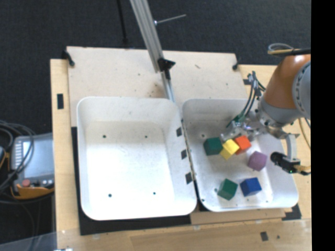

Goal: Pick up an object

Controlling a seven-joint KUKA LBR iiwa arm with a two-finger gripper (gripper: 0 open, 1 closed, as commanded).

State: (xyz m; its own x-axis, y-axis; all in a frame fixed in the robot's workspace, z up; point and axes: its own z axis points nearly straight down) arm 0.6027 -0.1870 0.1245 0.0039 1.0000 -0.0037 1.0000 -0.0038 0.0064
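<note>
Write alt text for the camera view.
The gripper hangs low in the right bin, by a yellow block and an orange block. Two green blocks, a purple and a blue one lie nearby.

The 2 white bins (131, 156) look like smooth, faintly glossy plastic on a matt wooden bench (152, 67).

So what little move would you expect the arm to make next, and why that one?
Probably a short drop straight down. The gripper hangs over the right bin, just above a tight cluster: the yellow block, the orange block and a green block. I cannot tell how its fingers stand, and nothing looks lifted yet.
</note>
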